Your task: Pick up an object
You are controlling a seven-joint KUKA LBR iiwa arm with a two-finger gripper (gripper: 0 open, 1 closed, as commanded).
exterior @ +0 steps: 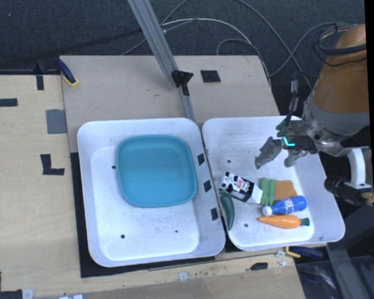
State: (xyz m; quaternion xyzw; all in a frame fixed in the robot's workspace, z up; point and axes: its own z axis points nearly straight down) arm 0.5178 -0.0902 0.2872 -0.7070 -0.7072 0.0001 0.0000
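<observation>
Above the right bin, the end effector hangs spread wide with nothing between its fingers, so the pick is not yet made, while the orange carrot toy lies low in that bin.

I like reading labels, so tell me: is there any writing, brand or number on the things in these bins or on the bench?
No text can be read.
Blue bottle: its label is too blurred to read.
Black-and-white object: a pattern, no letters legible.
Blue plate: plain.
</observation>
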